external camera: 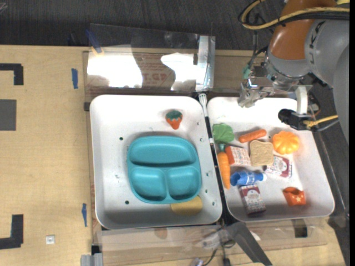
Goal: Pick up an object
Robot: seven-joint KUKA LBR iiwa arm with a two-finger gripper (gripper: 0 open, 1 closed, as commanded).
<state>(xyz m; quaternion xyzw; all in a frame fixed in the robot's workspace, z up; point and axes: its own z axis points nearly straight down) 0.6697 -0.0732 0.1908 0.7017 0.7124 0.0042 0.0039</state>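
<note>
Grey arm (321, 32) with its orange band bends in from the right, and the gripper (248, 97) hangs over the back edge of the right bin (324, 204); the fingers' state I cannot tell. Long carrot (223, 169) lies by this bin's left wall, its axis running front to back. Small carrot (252, 134) lies nearly crosswise.

We see toy food in the right bin (321, 204): a pumpkin (285, 142), carrot (223, 169), bread (260, 152), blue bottle (246, 178).
</note>
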